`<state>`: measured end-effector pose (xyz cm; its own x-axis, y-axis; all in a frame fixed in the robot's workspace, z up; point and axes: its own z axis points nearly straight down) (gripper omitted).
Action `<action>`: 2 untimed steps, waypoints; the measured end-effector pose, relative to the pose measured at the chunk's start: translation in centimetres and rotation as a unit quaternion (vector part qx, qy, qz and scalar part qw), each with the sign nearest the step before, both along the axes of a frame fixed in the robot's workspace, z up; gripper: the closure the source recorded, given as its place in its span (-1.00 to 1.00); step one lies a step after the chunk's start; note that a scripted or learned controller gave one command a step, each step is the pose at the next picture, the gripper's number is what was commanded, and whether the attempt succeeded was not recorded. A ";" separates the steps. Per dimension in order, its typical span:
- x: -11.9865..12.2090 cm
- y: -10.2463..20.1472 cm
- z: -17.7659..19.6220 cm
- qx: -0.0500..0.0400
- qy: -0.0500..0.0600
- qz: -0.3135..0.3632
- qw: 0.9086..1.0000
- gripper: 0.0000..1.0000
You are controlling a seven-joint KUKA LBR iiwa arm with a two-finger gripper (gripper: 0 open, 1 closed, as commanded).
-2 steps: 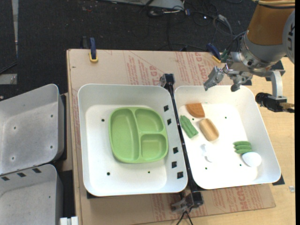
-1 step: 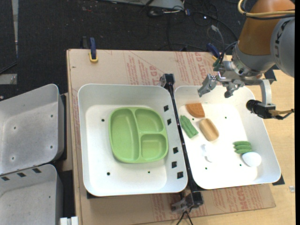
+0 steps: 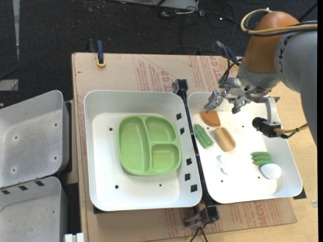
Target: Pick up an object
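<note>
Nearest you, a white egg (image 3: 271,171) and green pods (image 3: 261,158) lie in the right bin (image 3: 242,193). Farther back sit a tan roll (image 3: 225,138), green bean (image 3: 204,135) and orange piece (image 3: 211,118). Above that piece, your gripper (image 3: 224,103) hovers with fingers spread, holding nothing.

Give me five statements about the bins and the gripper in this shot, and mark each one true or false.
1. The green divided plate lies in the left bin. True.
2. The gripper hangs over the left bin. False: it is above the right bin, near its far end.
3. The tan bread roll lies between the green pod and the arm's side of the bin. True.
4. The white egg-like piece sits on the divided plate. False: it lies in the right bin, near its front corner.
5. The gripper holds the orange piece. False: that piece lies on the bin floor.
</note>
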<state>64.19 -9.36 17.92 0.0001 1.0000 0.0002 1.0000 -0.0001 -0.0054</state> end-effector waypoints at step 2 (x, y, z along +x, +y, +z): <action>-0.1 -0.1 -3.0 -0.001 -0.004 0.000 1.000 1.00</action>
